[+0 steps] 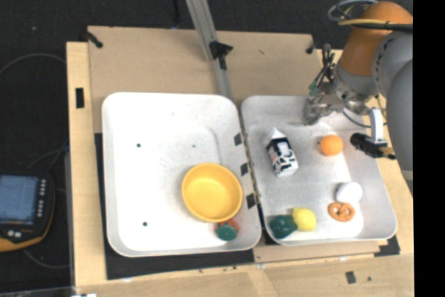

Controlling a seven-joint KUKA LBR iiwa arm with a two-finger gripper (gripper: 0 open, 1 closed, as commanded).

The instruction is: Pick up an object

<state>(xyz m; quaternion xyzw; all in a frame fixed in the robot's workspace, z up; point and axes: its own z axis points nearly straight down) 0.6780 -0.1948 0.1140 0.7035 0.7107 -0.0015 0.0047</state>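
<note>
Table (160,59): tan board, two shallow white bins side by side on it.

Left bin (139,129): yellow bowl (212,191) sits upright toward the near right corner. Just beyond its near rim, a small teal and red object (227,229) lies against the bin's near wall, touching or nearly touching the bowl.

Right bin (368,219): small black-and-white carton (281,154) lies tilted, left of centre. Orange ball (331,145) to its right, apart from it. White rounded object (348,191) near the right wall, with an orange pretzel-shaped piece (341,211) just beside it on the near side. Along the near wall, a dark green object (282,225) and a yellow one (304,219) sit touching each other.

Arm (365,55) reaches in from the right, grey with the orange band above the wrist. The jaws (314,110) hang over the far edge of the right bin, far of the orange ball and right of the carton, well apart from both. Nothing is visible between them. Whether they are open or closed cannot be told; the detail is too small and dark.

A slanted metal pole (201,17) crosses the far part of the table toward the gap between the bins. Off the table at the near left, a handheld pendant with a blue screen (21,209).
</note>
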